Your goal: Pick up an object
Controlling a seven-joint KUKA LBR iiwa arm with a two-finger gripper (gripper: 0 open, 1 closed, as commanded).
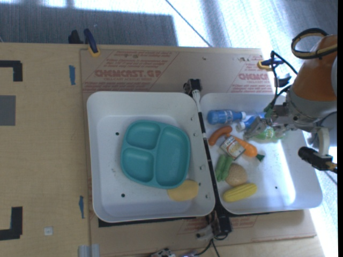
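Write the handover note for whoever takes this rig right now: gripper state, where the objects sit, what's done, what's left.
Gripper: low over the far side of the right bin, above a pale green item; whether the jaws are open or shut can't be read from this view.
Right bin contents: blue bottle, orange carrot, small carton, green pods, potato, corn cob.
Left bin: teal divided tray and a yellow lemon-like piece at its near edge.
Done: arm is positioned over the objects.
Left: no pick confirmed; grasp and lift one object.
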